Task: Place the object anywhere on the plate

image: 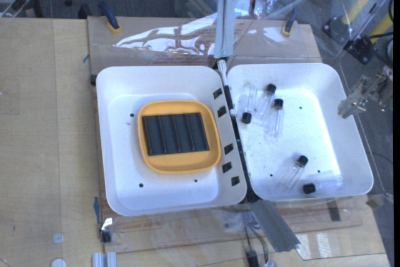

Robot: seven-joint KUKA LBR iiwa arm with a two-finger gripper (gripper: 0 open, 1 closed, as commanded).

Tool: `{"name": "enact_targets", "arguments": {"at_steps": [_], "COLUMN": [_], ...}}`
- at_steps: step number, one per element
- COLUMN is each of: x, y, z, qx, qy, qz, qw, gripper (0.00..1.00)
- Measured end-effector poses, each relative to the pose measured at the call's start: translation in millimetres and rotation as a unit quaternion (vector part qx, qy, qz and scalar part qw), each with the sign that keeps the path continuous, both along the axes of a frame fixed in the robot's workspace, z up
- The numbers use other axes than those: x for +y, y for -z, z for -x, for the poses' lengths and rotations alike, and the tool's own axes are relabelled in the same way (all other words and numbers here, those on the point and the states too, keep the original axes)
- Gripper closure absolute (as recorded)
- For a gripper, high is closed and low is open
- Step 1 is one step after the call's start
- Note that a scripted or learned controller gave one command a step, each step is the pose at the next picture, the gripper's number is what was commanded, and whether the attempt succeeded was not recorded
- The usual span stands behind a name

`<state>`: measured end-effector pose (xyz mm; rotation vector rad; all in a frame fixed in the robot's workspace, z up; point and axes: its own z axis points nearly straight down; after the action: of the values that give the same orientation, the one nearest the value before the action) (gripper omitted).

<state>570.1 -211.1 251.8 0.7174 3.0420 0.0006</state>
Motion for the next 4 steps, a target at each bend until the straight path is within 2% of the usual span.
{"name": "enact_targets", "arguments": {"at_steps": [1, 2, 3, 4], "x": [44.6, 106.5, 138.8, 92.1], "y": [-1.1, -11.2, 22.2, -7.5], "z": [21.5, 70.1, 89.9, 64.6], "qx": [0.007, 0.007, 0.007, 0.005], "qy": [-0.128, -0.213, -0.290, -0.263], "qz": [-0.0009, -0.0003, 0.0003, 0.0013], "qw": [0.9918, 0.9770, 0.9571, 0.9648], "gripper": [1.00, 1.00, 1.00, 1.00]}}
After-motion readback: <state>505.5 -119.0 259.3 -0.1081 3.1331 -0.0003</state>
